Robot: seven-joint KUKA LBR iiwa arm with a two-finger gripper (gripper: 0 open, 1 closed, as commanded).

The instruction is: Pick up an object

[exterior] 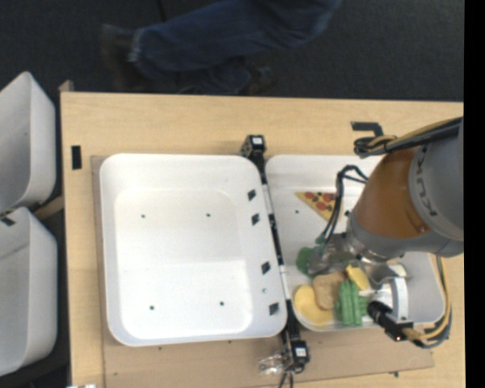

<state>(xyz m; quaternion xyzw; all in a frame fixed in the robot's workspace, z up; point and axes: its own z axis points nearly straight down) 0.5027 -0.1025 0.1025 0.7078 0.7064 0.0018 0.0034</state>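
Wooden bench [162, 124] bears two white bins [178, 249] side by side.
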